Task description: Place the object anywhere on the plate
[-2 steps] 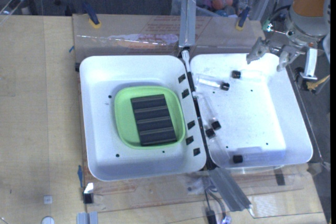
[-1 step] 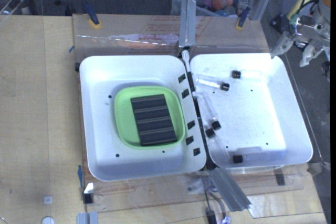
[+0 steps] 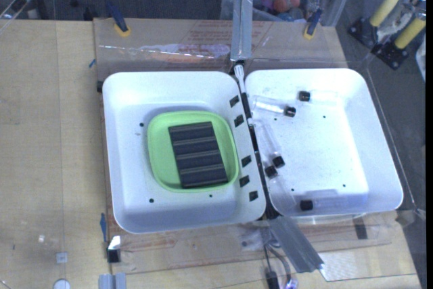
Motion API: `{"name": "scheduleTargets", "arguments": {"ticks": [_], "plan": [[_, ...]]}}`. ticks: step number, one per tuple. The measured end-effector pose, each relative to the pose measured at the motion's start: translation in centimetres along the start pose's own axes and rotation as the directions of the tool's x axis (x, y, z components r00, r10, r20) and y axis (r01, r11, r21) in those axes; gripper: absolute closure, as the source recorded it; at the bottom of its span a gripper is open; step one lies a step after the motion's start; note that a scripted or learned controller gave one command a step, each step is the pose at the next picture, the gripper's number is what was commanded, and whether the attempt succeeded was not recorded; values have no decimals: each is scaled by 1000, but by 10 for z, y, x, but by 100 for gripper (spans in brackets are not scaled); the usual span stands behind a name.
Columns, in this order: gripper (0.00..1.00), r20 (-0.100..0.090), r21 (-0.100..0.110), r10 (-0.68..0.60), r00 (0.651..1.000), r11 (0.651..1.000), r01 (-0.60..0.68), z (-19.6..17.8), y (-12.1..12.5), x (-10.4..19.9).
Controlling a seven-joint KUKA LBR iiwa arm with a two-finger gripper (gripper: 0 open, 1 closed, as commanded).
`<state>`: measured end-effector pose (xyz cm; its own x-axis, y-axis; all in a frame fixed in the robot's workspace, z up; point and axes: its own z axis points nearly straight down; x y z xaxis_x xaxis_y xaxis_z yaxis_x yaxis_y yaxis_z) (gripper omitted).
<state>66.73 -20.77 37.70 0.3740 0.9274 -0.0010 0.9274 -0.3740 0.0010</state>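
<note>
The table (image 3: 47, 145) is big and tan, and two white bins sit on it side by side. The left bin (image 3: 125, 145) holds a green plate (image 3: 157, 152). A dark, ridged block (image 3: 197, 156) lies flat on the plate, right in the middle, a bit tilted. The right bin (image 3: 338, 145) has a few small black bits and clear little tubes (image 3: 274, 105) near its left side.

Even, moderately bright overhead light. Soft glare on right bin (image 3: 352, 145) floor and on clear tape at tabletop (image 3: 47, 145) back edge. Faint shadows along bin walls. Overall slightly soft focus, mild grain, cool tint.
</note>
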Motion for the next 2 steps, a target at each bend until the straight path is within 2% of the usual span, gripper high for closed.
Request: {"name": "scheduleTargets", "arguments": {"ticks": [1,2], "plan": [[0,0,-2,120,993,993,-120,-59,1,-2],[0,0,-1,233,972,972,-233,-58,1,-2]]}}
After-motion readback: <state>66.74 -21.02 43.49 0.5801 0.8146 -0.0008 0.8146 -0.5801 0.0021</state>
